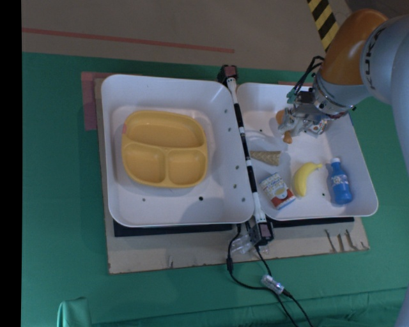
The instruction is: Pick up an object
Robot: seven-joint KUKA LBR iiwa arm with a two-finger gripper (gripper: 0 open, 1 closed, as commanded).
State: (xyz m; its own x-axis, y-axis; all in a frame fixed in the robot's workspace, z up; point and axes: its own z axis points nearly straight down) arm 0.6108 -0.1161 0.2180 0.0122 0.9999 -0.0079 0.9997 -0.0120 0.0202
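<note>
The tray (165, 148) lies in the left bin (128, 211). In the right bin (361, 191), the cone (265, 156) lies behind the small box (277, 191), with the banana (305, 177) and then the bottle (339, 182) to its right.

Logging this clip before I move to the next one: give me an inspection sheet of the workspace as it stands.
Surface: green cloth over the bench, with a cardboard sheet under two white bins.
Job's things: right bin holds a banana, blue bottle, small carton, cone-shaped item and a small orange object near the gripper.
Clutter: yellow divided tray in the left bin.
Grippers: gripper low over the right bin's far end; open or shut cannot be judged, nor any hold on a thing.
Cables: black cables trail from the bins' near edge; more along the wrist.
Surroundings: brown floor with red line; yellow-black hazard stripe.
</note>
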